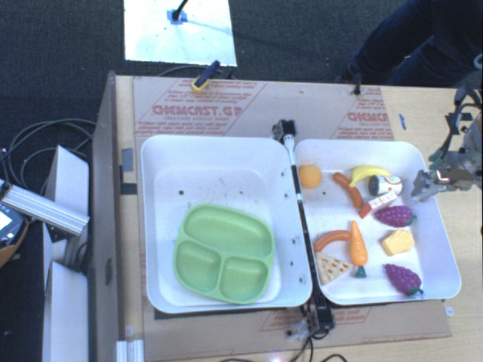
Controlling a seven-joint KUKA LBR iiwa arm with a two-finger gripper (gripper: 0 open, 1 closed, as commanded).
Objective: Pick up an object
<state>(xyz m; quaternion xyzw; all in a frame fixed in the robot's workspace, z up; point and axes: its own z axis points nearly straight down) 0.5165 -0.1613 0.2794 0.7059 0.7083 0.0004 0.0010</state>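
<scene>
The right bin holds several toy foods: an orange ball, a red sausage, a yellow banana, a white and red piece, purple grapes, a cheese wedge, a carrot, a second sausage, a pizza slice and another grape bunch. My gripper hangs at the bin's upper right rim, to the right of the banana and the white and red piece. It touches none of the toys, and nothing is seen in it.
The left bin holds a green three-compartment plate. A black divider clamp sits between the bins. Cardboard lies under both bins, and a person in dark clothes stands at the upper right.
</scene>
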